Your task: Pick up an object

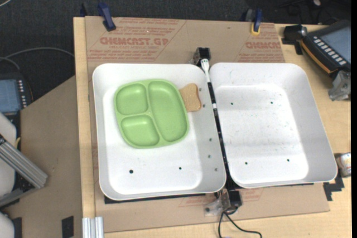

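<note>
gripper state: we are not able to tell whether it is spread, pressed together or pinching anything, so we are leaving that call open.
arm approach: we are going by the rig line, which has the arm reaching in from the view's right, and we are placing everything against that side.
green divided plate [151,113]: we are seeing it lying flat in the far bin [162,187], the one away from the arm's entry side, sitting toward that bin's upper half with its three wells facing up.
tan block [191,97]: we are seeing a small tan piece, maybe a sponge or a cracker toy, touching the plate's edge on the side facing the arm's entry, just beside the seam between the bins.
near bin [268,120]: we are seeing only bare white floor with dark specks here, on the arm's entry side.
candidates: we are treating the plate and the tan block as the two things open to a pick.
done: we are judging nothing as picked, since both things are resting on the bin floor.
left: we are judging the whole task as ahead, meaning the reach across the near bin, the descent, the close and the lift.
likely target: we are guessing the tan block is the easier grab, being small and nearer the arm's side.
risk: we are flagging that the block is pressed against the plate rim, so a closing grip may be catching the plate too.
</note>
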`<state>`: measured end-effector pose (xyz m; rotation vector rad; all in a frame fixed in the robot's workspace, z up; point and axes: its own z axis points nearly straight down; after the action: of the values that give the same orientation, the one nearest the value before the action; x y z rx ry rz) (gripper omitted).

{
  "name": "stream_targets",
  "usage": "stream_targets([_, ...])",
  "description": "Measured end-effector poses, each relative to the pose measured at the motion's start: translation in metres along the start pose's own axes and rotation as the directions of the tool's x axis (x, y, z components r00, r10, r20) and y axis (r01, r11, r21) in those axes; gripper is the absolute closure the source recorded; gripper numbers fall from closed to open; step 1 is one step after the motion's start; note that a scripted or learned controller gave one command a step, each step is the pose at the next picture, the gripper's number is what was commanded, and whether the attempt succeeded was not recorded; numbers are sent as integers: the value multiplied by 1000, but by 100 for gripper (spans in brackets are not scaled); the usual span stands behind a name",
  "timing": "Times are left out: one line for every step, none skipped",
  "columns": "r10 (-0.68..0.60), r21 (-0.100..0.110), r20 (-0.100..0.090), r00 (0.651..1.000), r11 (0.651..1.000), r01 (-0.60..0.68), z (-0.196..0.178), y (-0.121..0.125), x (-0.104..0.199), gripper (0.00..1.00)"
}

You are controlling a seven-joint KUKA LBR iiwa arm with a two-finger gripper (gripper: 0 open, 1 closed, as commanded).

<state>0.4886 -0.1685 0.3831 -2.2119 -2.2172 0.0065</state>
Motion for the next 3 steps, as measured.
stream_targets([5, -15, 8, 1000, 1000, -5, -18, 19, -45, 100])
stream_targets([-10, -5, 0, 1000, 1000, 10, 22, 25, 81, 100])
stream_targets([-7, -16, 3, 1000, 1000, 8, -10, 38, 169, 100])
